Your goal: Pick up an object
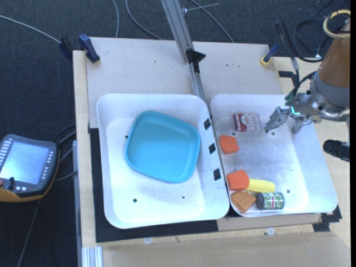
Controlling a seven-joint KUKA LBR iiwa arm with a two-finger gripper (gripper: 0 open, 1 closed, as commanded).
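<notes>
In the right bin lie a red and white carton, an orange block, a red-orange block, a yellow corn cob, a tan waffle piece and a dark can. My gripper hangs over the bin's upper right part, just right of the carton and apart from it. It is open, with nothing between its fingers.
A blue plate fills much of the left bin. A metal pole slants down to the wall between the bins. A teach pendant lies off the bench at left. Bare bin floor shows below the gripper.
</notes>
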